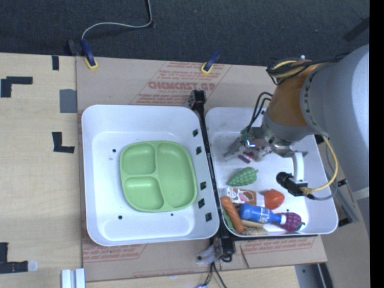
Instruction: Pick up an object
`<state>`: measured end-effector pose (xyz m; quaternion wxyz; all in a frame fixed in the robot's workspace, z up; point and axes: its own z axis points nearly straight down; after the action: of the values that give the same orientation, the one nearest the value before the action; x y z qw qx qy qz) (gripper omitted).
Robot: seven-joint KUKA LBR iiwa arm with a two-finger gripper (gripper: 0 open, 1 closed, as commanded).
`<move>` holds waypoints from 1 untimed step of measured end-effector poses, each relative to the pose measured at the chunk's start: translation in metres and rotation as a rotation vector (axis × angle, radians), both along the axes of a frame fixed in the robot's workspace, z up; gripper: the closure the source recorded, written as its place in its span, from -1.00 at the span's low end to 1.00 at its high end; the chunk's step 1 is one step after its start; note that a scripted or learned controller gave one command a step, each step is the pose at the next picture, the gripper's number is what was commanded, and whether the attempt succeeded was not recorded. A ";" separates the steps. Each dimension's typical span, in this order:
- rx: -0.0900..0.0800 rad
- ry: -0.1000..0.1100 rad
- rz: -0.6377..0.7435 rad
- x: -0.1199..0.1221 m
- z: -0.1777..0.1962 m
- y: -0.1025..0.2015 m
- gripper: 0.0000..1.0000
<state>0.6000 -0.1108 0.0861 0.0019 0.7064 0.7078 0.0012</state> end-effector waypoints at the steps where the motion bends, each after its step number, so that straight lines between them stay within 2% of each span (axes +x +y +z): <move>1: 0.000 0.000 0.000 0.036 0.000 -0.010 -1.00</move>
<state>0.6357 -0.1206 0.0859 0.0018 0.7064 0.7078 0.0010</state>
